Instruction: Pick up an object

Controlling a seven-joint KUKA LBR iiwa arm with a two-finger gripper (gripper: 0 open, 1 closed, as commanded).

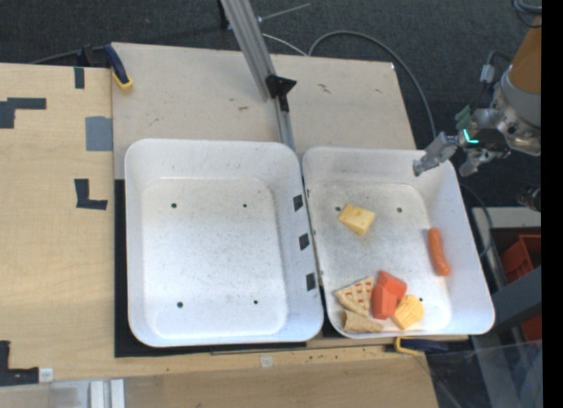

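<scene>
Arm: grey with an orange band, entering from the right, above and outside the right bin's far right corner.
Gripper: poised over the right bin's far right rim; two grey fingers visible, one over the rim, the other toward the bench edge. Fingers spread apart, nothing between them.
Right bin: white, shallow, speckled; taken as the landmark for all positions below.
Yellow block: lying in the right bin's far-centre floor, apart from all other items, well clear of the gripper.
Orange cylinder: lying lengthwise beside the right bin's right wall, about mid-length.
Red block: in the right bin's near part, central to a cluster.
Waffle piece: touching the red block on its left, in the right bin's near part.
Yellow wedge: touching the red block on its near right side.
Tan piece: against the right bin's near wall, below the waffle piece.
Left bin: white, adjoining the right bin's left wall.
Metal post: slanting up from behind the right bin's far left corner.
</scene>
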